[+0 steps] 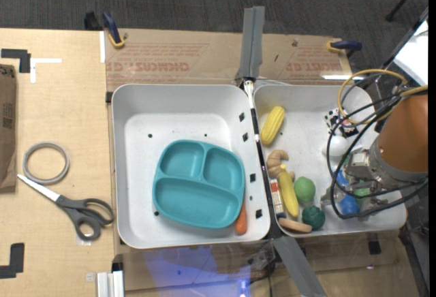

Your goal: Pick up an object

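The right bin (pixel 306 135) holds several toy foods. A yellow corn cob (pixel 272 124) lies near its back left. Along the left wall are a tan lumpy piece (pixel 276 161), a yellow banana (pixel 289 193), a light green ball (pixel 304 189), a dark green piece (pixel 313 215) and a tan sausage shape (pixel 294 225). My gripper (pixel 349 195) hangs low over the bin's front right, under the orange band and a tangle of cables. A small blue object (pixel 349 206) sits right at the gripper's tip; whether it is gripped or merely lying there is hidden.
The left bin (pixel 136 125) bears a teal divided plate (pixel 197 183), with an orange carrot (pixel 241 223) by its front right corner. On the bench to the left lie scissors (pixel 75 207) and a tape roll (pixel 45 161). A grey divider bar (pixel 252 43) runs between the bins.
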Robot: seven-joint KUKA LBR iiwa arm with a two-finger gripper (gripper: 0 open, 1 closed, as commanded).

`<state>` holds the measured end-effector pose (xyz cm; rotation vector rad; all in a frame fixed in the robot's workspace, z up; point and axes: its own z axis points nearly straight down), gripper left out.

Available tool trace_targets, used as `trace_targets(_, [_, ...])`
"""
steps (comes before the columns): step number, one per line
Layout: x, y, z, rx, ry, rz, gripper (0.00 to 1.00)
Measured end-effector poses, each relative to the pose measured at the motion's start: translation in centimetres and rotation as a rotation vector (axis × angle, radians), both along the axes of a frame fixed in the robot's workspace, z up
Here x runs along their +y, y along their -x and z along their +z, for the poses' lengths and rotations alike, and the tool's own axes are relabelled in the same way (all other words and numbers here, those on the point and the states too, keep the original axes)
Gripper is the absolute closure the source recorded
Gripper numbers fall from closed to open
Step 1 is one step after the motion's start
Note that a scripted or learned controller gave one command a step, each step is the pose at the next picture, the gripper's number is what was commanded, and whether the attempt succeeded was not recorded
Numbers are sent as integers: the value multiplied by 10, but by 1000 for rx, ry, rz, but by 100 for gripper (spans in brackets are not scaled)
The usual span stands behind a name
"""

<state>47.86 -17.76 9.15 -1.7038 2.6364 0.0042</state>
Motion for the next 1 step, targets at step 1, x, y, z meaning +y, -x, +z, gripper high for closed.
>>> trace_targets(1, [-43, -65, 69, -4, 0, 134, 0])
